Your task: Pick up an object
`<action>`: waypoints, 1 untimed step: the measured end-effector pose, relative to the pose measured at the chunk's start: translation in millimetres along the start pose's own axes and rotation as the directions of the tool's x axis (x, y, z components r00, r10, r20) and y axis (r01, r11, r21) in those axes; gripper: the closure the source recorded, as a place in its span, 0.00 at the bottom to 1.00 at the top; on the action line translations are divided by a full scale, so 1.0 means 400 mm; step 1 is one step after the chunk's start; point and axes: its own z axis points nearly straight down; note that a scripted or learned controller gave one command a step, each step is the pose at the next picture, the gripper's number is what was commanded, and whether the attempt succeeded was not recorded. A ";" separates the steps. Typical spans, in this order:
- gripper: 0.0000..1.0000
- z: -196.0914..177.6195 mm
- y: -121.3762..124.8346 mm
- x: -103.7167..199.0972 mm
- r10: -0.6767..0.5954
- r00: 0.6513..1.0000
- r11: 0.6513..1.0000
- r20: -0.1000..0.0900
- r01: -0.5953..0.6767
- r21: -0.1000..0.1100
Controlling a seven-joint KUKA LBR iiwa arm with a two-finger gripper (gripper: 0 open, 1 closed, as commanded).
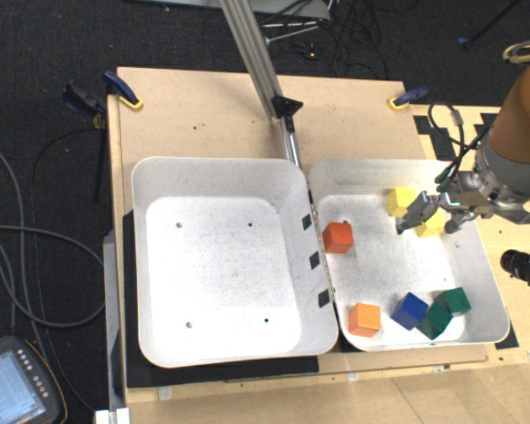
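From the camera view, the hand (421, 215) is hovering over the right bin (486, 281), fingers spread open, gripping nothing. Yellow blocks (401, 200) are lying just beside it. An orange block (337, 237) is sitting near that bin's left wall.

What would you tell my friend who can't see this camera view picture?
A robot arm reaches in from the right, its gripper over the right bin by two yellow blocks. That bin also holds two orange blocks, a blue block and two green blocks. The left bin sits beside it.
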 end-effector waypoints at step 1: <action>0.00 -0.006 0.002 0.000 0.002 1.000 1.000 0.001 -0.002 -0.004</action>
